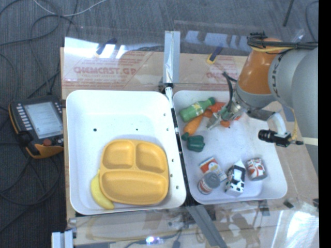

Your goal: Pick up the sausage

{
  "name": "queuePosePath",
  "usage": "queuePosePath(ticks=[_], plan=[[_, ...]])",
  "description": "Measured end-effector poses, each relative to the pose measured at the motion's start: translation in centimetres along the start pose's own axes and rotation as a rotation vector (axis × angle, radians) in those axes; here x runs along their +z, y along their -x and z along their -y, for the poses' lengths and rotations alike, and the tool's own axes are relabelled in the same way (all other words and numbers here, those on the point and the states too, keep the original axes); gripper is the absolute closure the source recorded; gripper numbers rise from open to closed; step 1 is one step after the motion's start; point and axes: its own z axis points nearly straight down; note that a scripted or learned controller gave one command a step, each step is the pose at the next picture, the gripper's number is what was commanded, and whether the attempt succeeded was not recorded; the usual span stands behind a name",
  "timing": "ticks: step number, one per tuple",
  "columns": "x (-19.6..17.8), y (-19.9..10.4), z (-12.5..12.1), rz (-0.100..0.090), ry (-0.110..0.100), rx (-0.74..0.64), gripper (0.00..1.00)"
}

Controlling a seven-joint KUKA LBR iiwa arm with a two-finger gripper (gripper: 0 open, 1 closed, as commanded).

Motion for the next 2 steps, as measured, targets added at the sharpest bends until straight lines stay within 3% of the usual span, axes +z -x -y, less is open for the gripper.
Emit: queuePosePath(ticks=[1,2], plan=[[-1.0,-0.1,-0.1,0.0,0.002,-0.001,1.0],[-13.5,-5.1,-5.0,-0.01,-0.009,0.019,1.0]])
